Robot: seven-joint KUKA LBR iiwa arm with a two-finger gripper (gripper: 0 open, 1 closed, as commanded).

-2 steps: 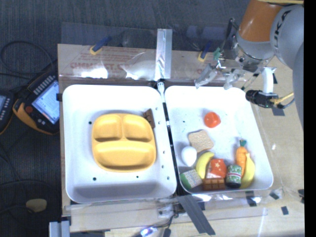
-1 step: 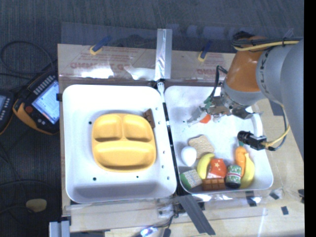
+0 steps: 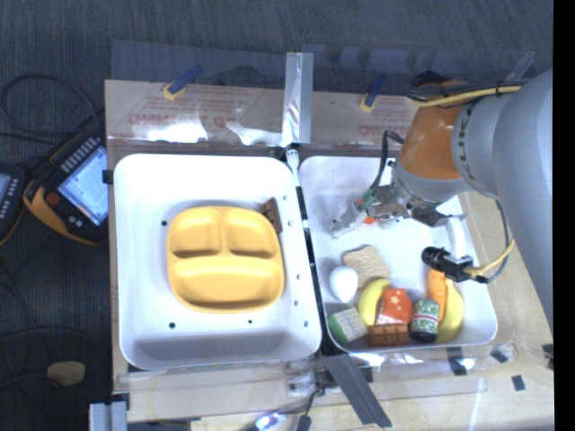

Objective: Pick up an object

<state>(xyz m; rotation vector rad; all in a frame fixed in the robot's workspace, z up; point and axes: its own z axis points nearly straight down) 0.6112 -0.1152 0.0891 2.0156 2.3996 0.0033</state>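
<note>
My gripper (image 3: pixel 352 217) hangs low over the upper left part of the right bin (image 3: pixel 328 180), above its bare floor. Just below it lies a slice of toast (image 3: pixel 364 262). A white egg (image 3: pixel 343 284) sits below the toast. Along the bin's front edge are a yellow fruit (image 3: pixel 370 296), a red carton (image 3: pixel 393 306), a brown waffle (image 3: pixel 388 335), a green-edged sandwich piece (image 3: pixel 345 325), a small can (image 3: pixel 426 318), an orange carrot (image 3: pixel 437 287) and a banana (image 3: pixel 455 311). Nothing shows clearly in the gripper.
A yellow divided plate (image 3: pixel 225 259) lies in the left bin (image 3: pixel 144 330), with a small brown piece (image 3: pixel 270 212) at its upper right corner. The grey arm (image 3: pixel 512 142) with its orange band (image 3: pixel 429 146) covers the right bin's upper right. A pendant (image 3: pixel 76 191) lies left of the bench.
</note>
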